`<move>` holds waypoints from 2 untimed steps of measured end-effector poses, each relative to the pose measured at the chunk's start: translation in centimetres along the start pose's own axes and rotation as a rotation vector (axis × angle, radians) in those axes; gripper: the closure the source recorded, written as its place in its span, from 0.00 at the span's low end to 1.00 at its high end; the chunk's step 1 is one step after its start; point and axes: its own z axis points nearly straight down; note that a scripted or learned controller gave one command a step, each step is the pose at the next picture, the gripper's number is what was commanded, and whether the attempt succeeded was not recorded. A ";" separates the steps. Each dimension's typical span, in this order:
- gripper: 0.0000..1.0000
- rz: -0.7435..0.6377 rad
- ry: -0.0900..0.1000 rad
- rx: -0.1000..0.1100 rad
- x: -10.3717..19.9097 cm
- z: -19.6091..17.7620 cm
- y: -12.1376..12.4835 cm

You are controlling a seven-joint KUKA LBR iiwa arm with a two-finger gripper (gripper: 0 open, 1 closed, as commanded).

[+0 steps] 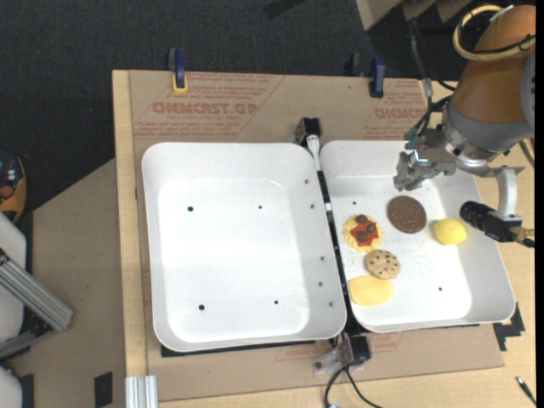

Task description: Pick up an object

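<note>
My gripper [409, 179] hangs over the back of the right bin [484, 304], just above and behind a dark brown round cookie [407, 214]. Nothing shows between its fingers. In the same bin lie a small pizza-like disc with red topping [362, 232], a chocolate chip cookie [383, 264], a pale yellow flat piece [371, 291] near the front wall, and a yellow lemon-like object [450, 232] to the right.
The left bin [161, 253] sits beside the right one, the two walls meeting along a dark divider [327, 219]. Both rest on a brown board [212, 100] held by blue clamps at the back.
</note>
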 end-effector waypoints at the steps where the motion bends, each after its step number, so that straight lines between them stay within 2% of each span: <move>1: 1.00 -0.001 -0.002 -0.004 -3.6 0.3 7.3; 2: 1.00 -0.001 -0.002 -0.007 -5.1 -5.8 8.5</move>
